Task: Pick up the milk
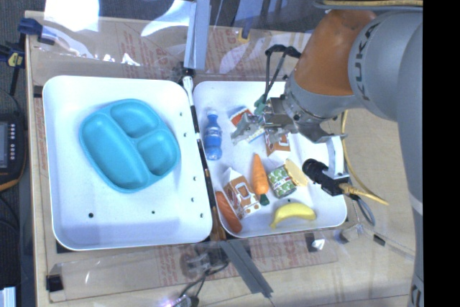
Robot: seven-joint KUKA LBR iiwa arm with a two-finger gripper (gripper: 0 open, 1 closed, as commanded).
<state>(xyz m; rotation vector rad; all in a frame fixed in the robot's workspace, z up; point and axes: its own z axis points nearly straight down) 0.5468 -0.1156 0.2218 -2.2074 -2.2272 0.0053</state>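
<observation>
Near the front rim, the milk (pixel 241 198) lies ungrasped; the fingers (pixel 251 127) hover over another carton, spread apart, empty; next: shift forward, descend.

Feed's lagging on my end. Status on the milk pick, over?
Gripper low over right bin, nothing seen between fingers. Milk carton untouched at bin's near edge. Carrot and hot dog crowd it on both sides.

The arm (pixel 359 61) hides the right bin's (pixel 215 93) far corner.
</observation>
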